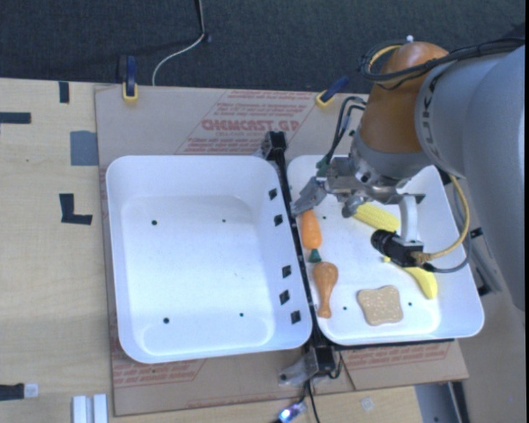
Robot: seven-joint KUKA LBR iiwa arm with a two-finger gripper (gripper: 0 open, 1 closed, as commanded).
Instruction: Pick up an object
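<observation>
Carrot [310, 230] in right bin [458, 324]; gripper [328, 196] just above, fingers apart, holding nothing.

Your arm [476, 122] enters from the right of the frame, its broad grey body filling the upper right. The orange band [397, 104] sits right of centre near the top, above the wrist. Below it, the claw [335, 196] points down and left, its two fingers spread apart.

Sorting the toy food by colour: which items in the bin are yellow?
The corn and the banana, in the right bin; carrot, drumstick and toast are orange-brown.
</observation>
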